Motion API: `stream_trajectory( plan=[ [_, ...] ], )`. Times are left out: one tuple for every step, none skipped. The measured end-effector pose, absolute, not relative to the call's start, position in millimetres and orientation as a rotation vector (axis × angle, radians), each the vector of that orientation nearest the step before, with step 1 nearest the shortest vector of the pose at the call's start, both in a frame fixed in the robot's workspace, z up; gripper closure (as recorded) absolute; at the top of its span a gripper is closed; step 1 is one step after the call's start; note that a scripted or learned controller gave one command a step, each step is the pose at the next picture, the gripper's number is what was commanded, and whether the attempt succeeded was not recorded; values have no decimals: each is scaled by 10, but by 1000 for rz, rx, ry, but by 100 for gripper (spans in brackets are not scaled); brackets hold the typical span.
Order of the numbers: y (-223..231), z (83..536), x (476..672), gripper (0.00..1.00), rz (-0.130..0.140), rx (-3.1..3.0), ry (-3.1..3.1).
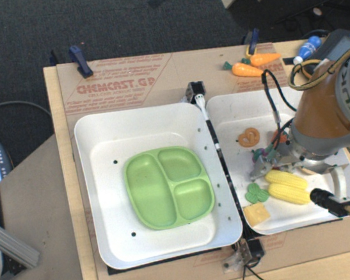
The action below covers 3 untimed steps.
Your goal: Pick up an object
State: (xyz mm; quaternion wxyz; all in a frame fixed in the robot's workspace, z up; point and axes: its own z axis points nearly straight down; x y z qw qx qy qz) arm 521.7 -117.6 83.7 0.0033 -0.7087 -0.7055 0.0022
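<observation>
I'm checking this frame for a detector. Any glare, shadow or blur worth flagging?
Camera view: even, soft light; no harsh glare on the white bins; the green divided plate is sharp; faint shadow beneath the corn cob; the arm darkens the right bin where the gripper sits, details there murky.
</observation>
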Motion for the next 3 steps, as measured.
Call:
stream_trajectory(
  plan=[
    [-1158, 948, 5257, 100, -1, -2224, -2221],
    [-1158, 941, 5254, 0, -1, -2224, -2220],
    [-1608, 1720, 4775, 0, 0, -2231, -2220]
  ],
)
